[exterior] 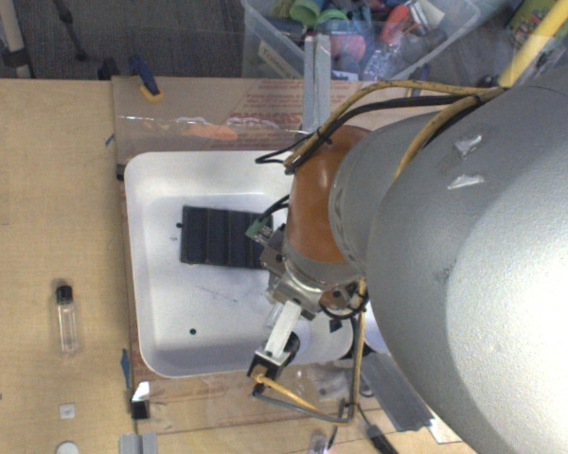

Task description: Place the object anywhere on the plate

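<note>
One white bin lies left of the arm, and a black ribbed slab rests flat on its floor, toward the far wall and roughly square to the bin sides. Judgement: this slab serves as the plate, since it is the broad, level surface in the bin and lies ready to receive a part. A small dark speck sits on the bare floor nearer the camera, well apart from the slab. It is too small to identify, so it cannot be determined whether it is the object to be placed. The gripper is at the slab's right edge, either just beside it or touching it; which one cannot be resolved. The state of the jaws cannot be told, because the wrist and its orange band cover them from above, and no part is seen held. The arm reaches in from the right, with the wrist pitched down and leftward over the bin's right half. A clear vial lies on the bench, well apart from the work.
</note>
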Robot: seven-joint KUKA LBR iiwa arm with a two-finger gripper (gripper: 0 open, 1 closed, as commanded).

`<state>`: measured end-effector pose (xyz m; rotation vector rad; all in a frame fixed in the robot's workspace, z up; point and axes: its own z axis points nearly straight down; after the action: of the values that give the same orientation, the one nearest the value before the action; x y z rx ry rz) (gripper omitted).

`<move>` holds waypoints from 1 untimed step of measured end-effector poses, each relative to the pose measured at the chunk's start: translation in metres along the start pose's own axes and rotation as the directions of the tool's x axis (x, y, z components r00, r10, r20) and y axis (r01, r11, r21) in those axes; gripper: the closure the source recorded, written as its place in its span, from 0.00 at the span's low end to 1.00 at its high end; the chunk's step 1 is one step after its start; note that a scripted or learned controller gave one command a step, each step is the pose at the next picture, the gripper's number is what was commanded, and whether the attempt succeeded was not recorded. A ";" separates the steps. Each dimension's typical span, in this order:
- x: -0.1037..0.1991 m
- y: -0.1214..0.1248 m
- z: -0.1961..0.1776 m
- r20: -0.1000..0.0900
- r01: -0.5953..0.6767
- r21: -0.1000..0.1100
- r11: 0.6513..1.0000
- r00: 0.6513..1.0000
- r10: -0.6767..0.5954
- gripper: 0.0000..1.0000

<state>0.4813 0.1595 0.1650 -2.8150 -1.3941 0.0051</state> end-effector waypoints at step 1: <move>0.038 -0.028 0.075 -0.009 -0.392 0.000 0.920 0.920 0.392 1.00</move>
<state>0.4814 0.2066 0.0895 -3.0358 -0.8022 -0.0085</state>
